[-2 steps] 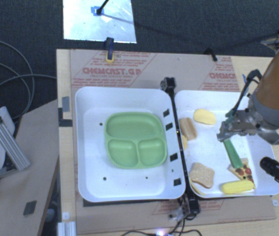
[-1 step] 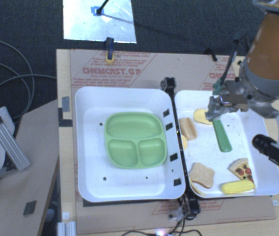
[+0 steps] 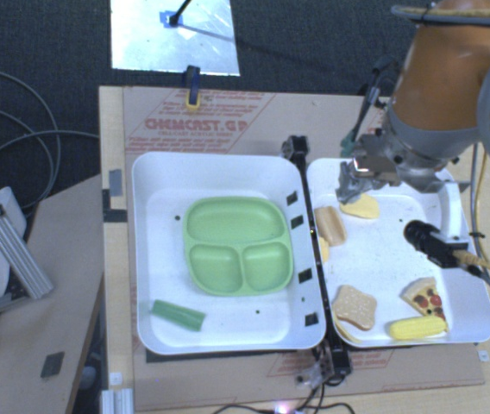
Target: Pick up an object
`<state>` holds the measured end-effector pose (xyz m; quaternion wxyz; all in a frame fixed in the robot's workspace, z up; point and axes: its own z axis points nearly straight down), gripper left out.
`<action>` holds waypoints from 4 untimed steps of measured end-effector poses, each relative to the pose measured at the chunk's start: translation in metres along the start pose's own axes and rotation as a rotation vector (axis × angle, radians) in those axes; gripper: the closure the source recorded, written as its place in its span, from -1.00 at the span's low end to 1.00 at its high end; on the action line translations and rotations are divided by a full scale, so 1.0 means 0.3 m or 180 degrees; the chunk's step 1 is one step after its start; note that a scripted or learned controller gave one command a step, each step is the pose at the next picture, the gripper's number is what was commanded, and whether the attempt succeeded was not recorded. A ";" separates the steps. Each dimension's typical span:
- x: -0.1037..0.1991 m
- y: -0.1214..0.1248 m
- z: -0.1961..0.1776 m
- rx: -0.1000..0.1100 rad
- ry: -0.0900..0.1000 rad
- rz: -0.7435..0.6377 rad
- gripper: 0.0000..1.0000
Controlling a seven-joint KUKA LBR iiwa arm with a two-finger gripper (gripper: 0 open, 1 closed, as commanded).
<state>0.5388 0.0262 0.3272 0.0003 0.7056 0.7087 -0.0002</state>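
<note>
My gripper (image 3: 354,188) hangs low over the far left corner of the right bin (image 3: 383,257), under the arm's orange band (image 3: 452,59). It sits just above a flat pale yellow piece (image 3: 364,208), touching or nearly touching it. A tan bread roll (image 3: 329,225) lies just left of that, against the bin's left wall. Nearer the front lie a slice of toast (image 3: 354,307), a pizza slice (image 3: 424,297) and a yellow corn cob (image 3: 417,327).
The left bin (image 3: 154,231) holds a green divided plate (image 3: 235,244) and a green stick (image 3: 178,315) near its front. A black clip-lined divider (image 3: 305,231) separates the bins. A black cable fitting (image 3: 430,240) juts over the right bin's right side.
</note>
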 end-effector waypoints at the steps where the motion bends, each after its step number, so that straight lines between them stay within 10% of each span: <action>1: -0.014 -0.178 -0.021 -0.0003 0.0005 0.0012 1.00; 2: -0.206 -0.179 0.293 0.0023 -0.0004 0.0033 1.00; 3: -0.066 -0.170 0.138 -0.0022 0.0006 -0.0013 1.00; 4: -0.287 -0.176 0.199 -0.0003 -0.0001 0.0027 1.00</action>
